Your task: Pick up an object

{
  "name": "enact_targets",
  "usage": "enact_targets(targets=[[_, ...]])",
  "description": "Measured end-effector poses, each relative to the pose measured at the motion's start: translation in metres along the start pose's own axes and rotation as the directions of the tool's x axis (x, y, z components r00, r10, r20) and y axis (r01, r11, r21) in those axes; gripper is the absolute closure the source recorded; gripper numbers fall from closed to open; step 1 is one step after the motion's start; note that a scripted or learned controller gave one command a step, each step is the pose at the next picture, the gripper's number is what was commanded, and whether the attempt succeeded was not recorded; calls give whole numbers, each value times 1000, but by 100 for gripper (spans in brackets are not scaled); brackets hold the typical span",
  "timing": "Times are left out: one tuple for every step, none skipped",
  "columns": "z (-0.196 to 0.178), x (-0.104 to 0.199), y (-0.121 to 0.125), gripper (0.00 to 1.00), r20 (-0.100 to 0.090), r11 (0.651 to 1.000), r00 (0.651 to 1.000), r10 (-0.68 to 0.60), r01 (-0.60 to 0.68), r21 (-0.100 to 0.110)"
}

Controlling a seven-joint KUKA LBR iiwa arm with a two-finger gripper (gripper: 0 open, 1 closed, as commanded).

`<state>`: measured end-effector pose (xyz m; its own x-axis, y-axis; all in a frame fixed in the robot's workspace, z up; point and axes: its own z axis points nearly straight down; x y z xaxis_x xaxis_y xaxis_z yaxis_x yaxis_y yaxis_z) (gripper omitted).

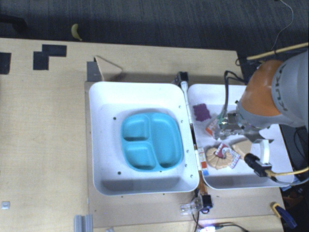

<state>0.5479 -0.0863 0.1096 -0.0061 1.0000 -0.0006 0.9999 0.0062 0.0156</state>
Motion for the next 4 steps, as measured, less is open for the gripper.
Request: enact_targets(targets=[[0,0,0,0,0,1000,1000,0,0,0],[-11,1,1,100,-1,1000,1000,-2,2,-2],[-10,1,1,0,-1,1000,1000,-2,2,-2],[-21,2,3,100,-3,1000,1000,-5,5,-5]])
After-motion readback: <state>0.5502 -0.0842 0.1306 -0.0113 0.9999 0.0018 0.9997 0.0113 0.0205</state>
